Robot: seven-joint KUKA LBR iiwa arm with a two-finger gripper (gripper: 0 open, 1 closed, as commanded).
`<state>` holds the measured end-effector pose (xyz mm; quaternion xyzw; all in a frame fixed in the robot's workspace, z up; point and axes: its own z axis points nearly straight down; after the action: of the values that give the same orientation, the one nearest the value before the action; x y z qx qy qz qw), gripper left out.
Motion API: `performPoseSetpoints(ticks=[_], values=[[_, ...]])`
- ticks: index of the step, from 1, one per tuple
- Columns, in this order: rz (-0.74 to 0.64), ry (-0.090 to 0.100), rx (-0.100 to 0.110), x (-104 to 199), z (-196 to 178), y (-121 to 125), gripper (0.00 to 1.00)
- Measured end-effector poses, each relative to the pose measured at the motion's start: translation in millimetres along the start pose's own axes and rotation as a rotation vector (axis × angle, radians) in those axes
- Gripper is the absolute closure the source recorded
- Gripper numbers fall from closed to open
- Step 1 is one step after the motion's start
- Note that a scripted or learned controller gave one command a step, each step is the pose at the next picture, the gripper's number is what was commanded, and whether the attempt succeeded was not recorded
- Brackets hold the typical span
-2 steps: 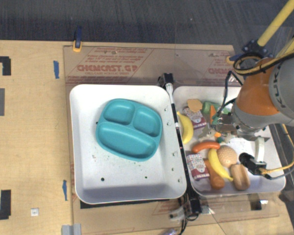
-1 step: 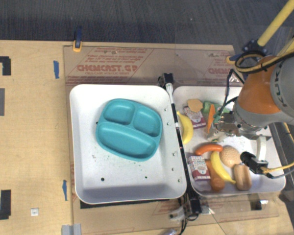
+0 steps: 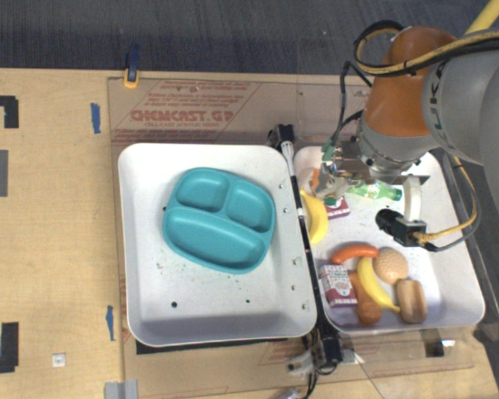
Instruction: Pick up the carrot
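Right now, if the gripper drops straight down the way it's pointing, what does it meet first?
Probably the carrot, whose orange end shows beside the gripper near the right bin's far left corner. Depth is unclear; the banana lies just nearer.

From my console, the arm (image 3: pixel 474 98) shows as a fat, smooth grey casing at about two o'clock in the camera view, with a rounded orange band (image 3: pixel 403 90) above the wrist and part of a dark lettered logo on the grey shell. Black and yellow cables loop over the orange section, and a yellow hose runs off toward one o'clock. Below the band I see a grey metal flange, then the gripper (image 3: pixel 337 177), a cluttered block of small fittings, with a black plug and cable trailing toward four o'clock.
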<state>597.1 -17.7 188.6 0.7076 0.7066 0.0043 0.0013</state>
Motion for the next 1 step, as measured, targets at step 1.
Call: performPoseSetpoints(ticks=[1], values=[[0.494, -0.009, 0.005, 46.1, 4.8, -4.2, 1.00]])
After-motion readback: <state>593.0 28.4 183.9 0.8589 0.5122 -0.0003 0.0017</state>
